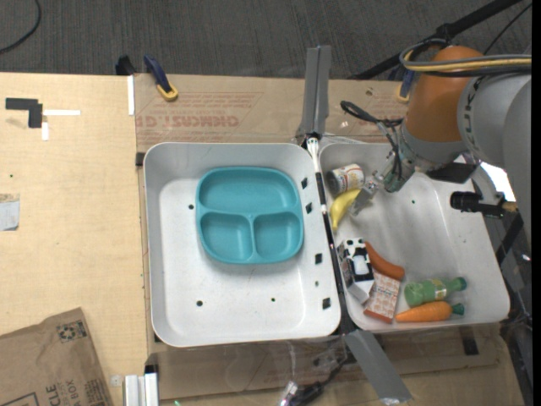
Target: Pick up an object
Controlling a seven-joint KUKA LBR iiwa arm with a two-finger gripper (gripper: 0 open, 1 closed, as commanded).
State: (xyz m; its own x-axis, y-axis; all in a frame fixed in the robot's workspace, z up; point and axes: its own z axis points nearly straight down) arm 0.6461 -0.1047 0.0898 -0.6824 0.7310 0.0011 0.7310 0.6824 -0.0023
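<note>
While the grey arm reaches in from the right, its gripper (pixel 369 194) sits low in the far left part of the right bin (pixel 473 252), just beside a yellow banana (pixel 341 207) and a small white can (pixel 347 177). Whether the fingers are apart or together cannot be told — they are small and dark against the bin. Nothing is seen between them. In the near part of this bin lie a carrot (pixel 425 312), a green bottle (pixel 434 290), a red-and-white carton (pixel 384 298), an orange-red sausage-like piece (pixel 386 263) and a black-and-white item (pixel 358 259) — all close together. The left bin (pixel 169 252) holds a teal divided plate (pixel 250 214).
</note>
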